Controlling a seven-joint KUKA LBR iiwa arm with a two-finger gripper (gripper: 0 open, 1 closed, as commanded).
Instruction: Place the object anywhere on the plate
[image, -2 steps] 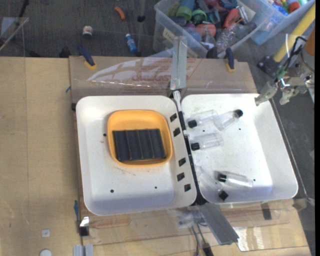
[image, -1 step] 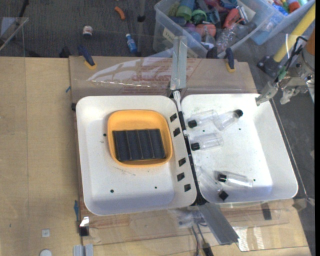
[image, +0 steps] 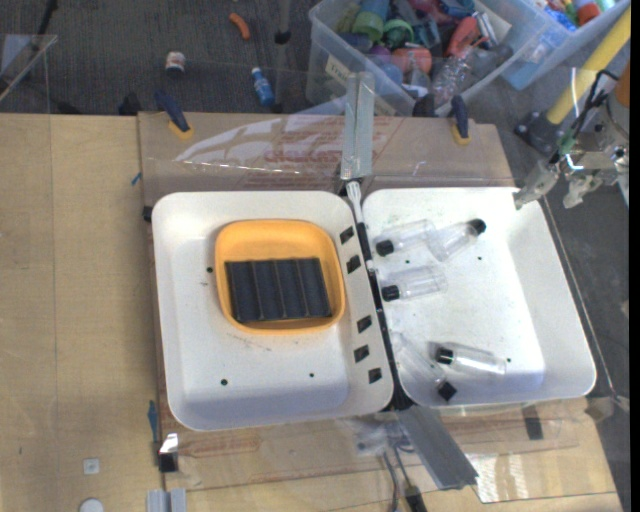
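The gripper (image: 570, 165), grip state unclear, hangs beyond the right bin's (image: 560, 300) far corner.

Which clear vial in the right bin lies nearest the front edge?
The vial with its black cap pointing left, alone in the front half; the others cluster toward the back by the divider.

The right white bin (image: 520, 300) lies just below and to the left of the end effector (image: 548, 178). The left white bin (image: 190, 380) sits farther left, meeting the first along a seam. A metal bar (image: 357, 130) stands above that seam, well left of the end effector. A clear tub (image: 345, 50) of colourful toys sits up and left of it, and the wooden desk (image: 70, 300) stretches far left.
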